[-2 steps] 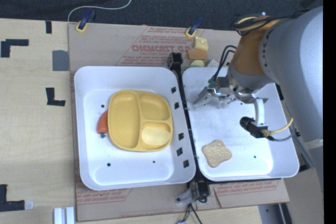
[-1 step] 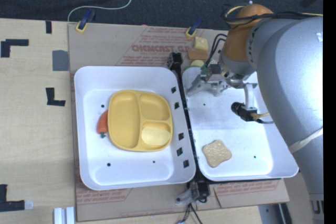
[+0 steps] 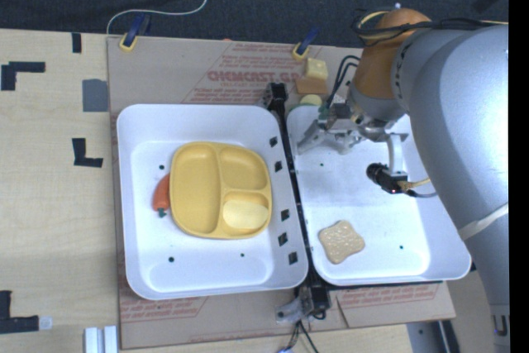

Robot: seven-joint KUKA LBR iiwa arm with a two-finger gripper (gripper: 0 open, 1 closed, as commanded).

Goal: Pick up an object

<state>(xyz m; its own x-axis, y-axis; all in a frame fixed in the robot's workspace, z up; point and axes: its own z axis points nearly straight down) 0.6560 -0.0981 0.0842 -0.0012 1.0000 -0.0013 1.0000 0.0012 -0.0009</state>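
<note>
The gripper (image 3: 331, 126), fingers too blurred to tell open from shut and nothing seen in them, hangs low over the right bin's (image 3: 430, 260) far-left corner, probably searching there, while the cracker (image 3: 340, 241) lies nearer its front edge.

Yellow compartmented plastic plate (image 3: 221, 189) lying in left white bin (image 3: 136, 178), orange object (image 3: 161, 193) tucked at its left edge. Tan bread-like slice (image 3: 340, 241) in right white bin (image 3: 430, 248). Gripper (image 3: 318, 132) over right bin's far corner.
</note>
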